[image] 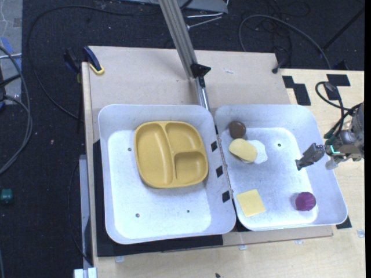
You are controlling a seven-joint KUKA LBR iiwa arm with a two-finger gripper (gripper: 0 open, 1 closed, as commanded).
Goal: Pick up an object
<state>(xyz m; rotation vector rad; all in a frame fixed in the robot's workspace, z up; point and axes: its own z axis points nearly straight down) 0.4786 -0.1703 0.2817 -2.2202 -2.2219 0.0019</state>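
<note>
Gripper (310,155) is seen at the right edge of the right bin (301,120), above its floor; whether it is spread or pressed together cannot be told, and nothing is seen pinched in it. In the right bin are noted: a purple ball (305,201) near the front right corner, a yellow square slice (250,202) at front left, a pale yellow oval piece (243,150) on a white object, and a brown round object (236,130) behind it. A yellow divided plate (171,154) lies in the left bin (122,213).
</note>
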